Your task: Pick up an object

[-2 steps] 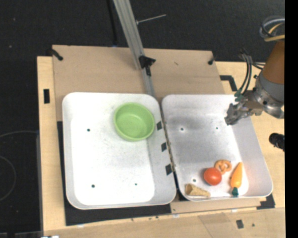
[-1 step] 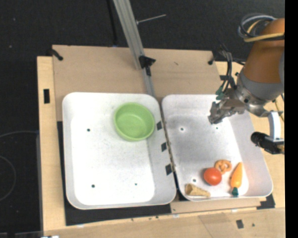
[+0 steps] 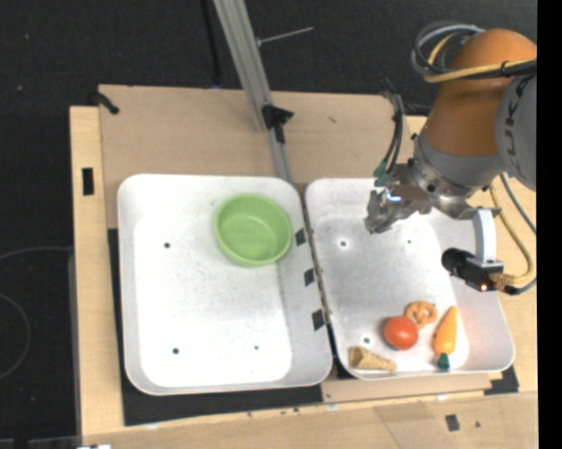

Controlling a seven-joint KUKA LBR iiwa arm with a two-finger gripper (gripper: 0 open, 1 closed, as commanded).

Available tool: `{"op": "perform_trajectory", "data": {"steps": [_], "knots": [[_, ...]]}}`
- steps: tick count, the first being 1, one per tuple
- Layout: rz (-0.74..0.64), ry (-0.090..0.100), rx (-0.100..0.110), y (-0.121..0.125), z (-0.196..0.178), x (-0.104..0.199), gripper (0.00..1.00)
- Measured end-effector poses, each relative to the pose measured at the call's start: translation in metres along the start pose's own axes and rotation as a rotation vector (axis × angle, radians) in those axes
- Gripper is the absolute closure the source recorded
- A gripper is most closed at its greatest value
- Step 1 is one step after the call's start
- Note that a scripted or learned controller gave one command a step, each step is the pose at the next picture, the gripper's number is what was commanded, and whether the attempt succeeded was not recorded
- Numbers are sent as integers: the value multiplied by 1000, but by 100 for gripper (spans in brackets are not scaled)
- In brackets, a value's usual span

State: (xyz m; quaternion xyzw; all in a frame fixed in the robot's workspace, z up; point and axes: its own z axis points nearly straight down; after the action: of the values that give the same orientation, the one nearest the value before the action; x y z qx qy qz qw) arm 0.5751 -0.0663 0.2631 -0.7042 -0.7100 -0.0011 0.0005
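The gripper hangs over the far part of the right bin, on the end of the arm that reaches in from the right. I cannot tell how the gripper is set; it is small and dark against the bin, and nothing shows in it.

The things to pick lie in the near right corner of that bin, well apart from the gripper: a tomato, a pretzel just beyond it, a carrot to the right of both, and a wedge of something pale brown against the near wall. The tomato and pretzel lie very close, perhaps touching. A green bowl sits in the far part of the left bin.

By my reading, the task is at the approach stage: no object has been reached. The next move calls for travel toward the near right corner, then a descent over one chosen item. The carrot or the wedge looks easier to isolate; the tomato is round and crowded by the pretzel, so it may roll or be nudged aside.
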Motion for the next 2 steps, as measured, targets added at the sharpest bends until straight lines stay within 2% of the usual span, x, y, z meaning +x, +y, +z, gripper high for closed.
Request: {"op": "perform_trajectory", "data": {"steps": [2], "knots": [[0,-1,-1,2,-9,104,100]]}}
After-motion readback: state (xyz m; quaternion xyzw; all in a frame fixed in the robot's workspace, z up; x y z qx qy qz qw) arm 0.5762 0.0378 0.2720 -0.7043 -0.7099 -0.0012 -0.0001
